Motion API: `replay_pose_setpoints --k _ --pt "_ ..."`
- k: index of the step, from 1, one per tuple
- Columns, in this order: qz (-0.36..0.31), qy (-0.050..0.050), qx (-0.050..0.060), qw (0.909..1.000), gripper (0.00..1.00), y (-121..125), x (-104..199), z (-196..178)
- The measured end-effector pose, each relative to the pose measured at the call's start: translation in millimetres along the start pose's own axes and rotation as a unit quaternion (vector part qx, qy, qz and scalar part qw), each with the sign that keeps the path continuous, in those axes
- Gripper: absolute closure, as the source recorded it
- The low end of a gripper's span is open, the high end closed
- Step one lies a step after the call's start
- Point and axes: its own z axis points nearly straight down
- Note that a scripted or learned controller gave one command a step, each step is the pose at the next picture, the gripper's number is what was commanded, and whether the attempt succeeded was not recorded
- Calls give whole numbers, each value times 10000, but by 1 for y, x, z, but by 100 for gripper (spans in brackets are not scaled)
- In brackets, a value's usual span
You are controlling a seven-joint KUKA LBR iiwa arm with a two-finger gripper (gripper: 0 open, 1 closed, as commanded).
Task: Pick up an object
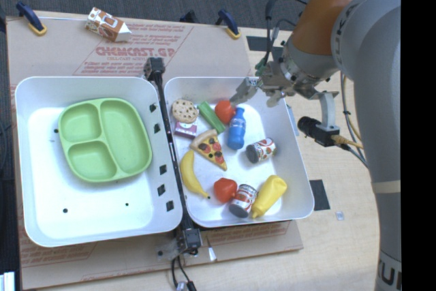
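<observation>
The right bin holds several toys: a cookie, a green stick, a red tomato, a blue bottle, a pizza slice, a small can, a banana, a red fruit, a second can and a yellow bottle. My gripper hovers over the bin's far right corner, open, with nothing between its fingers. One finger points at the tomato from just beside it.
The left bin bears a green divided plate. A small carton lies on the cardboard behind the bins. Blue clamps grip the board's far edge. A black hinge strip runs between the bins.
</observation>
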Motion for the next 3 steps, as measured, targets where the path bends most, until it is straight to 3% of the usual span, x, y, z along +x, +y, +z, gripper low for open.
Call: replay_pose_setpoints --k 1,2,3 --pt "7 1 9 10000 0 -24 3 116" --pt "-9 2 15 10000 100 -24 4 105" --pt "4 -1 -15 10000 100 -79 53 1"
